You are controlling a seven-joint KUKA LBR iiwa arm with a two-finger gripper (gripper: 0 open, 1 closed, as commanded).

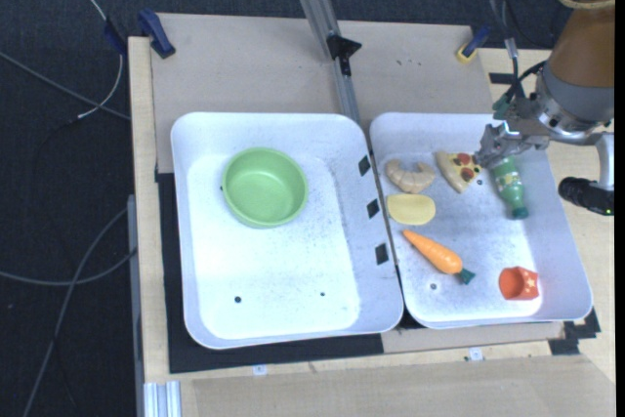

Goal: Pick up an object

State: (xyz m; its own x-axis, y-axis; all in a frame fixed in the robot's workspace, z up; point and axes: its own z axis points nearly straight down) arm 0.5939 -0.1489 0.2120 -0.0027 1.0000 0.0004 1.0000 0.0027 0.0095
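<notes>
The gripper (pixel 496 144) is hovering in the right bin (pixel 576 254), just over the green bottle (pixel 508 186) and beside the pizza slice (pixel 456 169). Both are crowding it, so a descent is risking nudging either away.

Two shallow white plastic bins, the left bin (pixel 195 210) and the right bin (pixel 566 249), both finely speckled with dark flecks; round light-green plastic bowl (pixel 264 187); orange toy carrot (pixel 434 252) with dark green tip; pale yellow oval piece (pixel 410 208); tan toy pastry (pixel 410 176); yellow pizza slice (pixel 455 170) with red spots; green bottle (pixel 509 188); orange-red toy pepper (pixel 519 283); beige bench surface (pixel 254 63); blue corner clamps (pixel 156 34).
</notes>
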